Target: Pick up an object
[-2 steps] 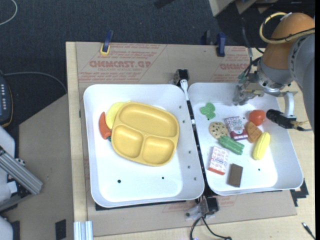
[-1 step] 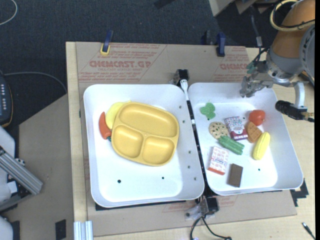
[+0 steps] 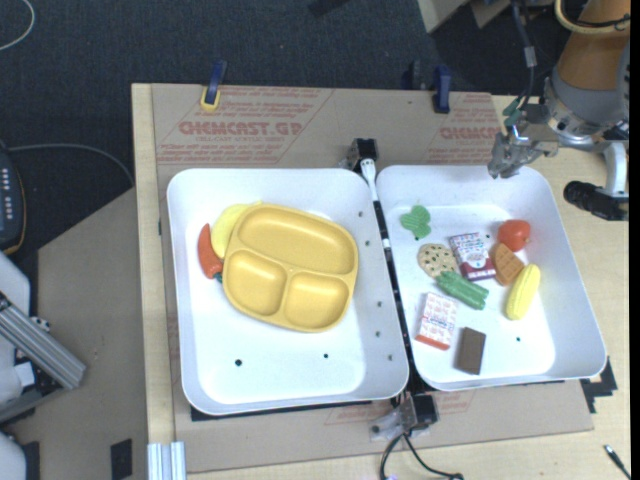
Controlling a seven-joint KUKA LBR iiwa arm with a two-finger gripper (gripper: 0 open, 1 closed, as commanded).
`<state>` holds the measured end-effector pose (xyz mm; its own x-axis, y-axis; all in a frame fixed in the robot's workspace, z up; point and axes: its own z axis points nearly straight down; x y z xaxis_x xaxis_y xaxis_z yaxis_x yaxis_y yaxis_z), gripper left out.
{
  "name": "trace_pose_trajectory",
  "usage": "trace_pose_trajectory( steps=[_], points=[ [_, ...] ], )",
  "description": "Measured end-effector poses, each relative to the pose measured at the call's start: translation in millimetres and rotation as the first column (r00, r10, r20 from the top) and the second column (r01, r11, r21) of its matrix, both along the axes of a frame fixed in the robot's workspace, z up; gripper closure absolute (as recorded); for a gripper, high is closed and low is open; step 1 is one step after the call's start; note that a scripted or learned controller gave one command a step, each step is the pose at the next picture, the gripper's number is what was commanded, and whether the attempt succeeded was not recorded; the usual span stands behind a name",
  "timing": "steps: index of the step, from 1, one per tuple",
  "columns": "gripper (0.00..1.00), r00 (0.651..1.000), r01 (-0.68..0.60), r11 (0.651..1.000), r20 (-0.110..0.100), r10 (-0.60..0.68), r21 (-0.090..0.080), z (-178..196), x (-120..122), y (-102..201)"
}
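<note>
My gripper (image 3: 508, 158) hangs over the far rim of the right bin (image 3: 570, 268), at its back right, with nothing visible between its fingers. Below it in that bin lie a red tomato (image 3: 514, 234), a yellow banana (image 3: 522, 291), a brown bread piece (image 3: 507, 264), a small red-and-white packet (image 3: 471, 254), a cookie (image 3: 434, 259), a green leafy piece (image 3: 416, 219), a green pod (image 3: 462, 289), a white-and-red carton (image 3: 437, 320) and a brown chocolate bar (image 3: 469, 349).
The left bin (image 3: 200, 348) holds a yellow compartment tray (image 3: 290, 266), lying over a yellow item (image 3: 228, 223) and a red-orange item (image 3: 207, 252). Clamps (image 3: 211, 86) sit on the cardboard's far edge. The arm's orange band (image 3: 596, 48) stands at the top right.
</note>
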<state>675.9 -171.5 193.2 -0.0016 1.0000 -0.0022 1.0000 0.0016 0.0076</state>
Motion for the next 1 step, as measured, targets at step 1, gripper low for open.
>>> trace_pose_trajectory(
  steps=[1],
  points=[
    [1.0,1.0,0.0,1.0,0.0,0.0,0.0,35.2,1.4,-0.2]
  ],
)
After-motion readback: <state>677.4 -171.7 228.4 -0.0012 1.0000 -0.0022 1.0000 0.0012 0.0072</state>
